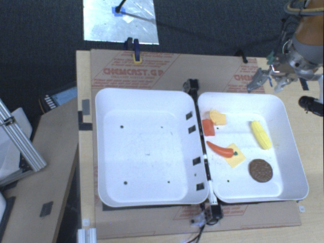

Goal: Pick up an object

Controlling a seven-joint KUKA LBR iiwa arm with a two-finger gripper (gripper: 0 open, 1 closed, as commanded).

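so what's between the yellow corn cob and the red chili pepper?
Camera view: bare white bin floor between corn cob and chili pepper.

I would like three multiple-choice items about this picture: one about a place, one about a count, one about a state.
1. Where does the yellow toy corn cob lie?
A. left bin
B. right white bin
C. on the cardboard

2. How many round brown toy patties lie in that bin?
A. one
B. two
C. three

3. Where is the arm's tool?
A. down in the left bin
B. pressing on the patty
C. above the right bin's far edge, away from the toys

Answers: 1 B, the cob lies near the right bin's right wall; 2 A, a single brown disc is there; 3 C, the tool hangs over the cardboard by the far rim.
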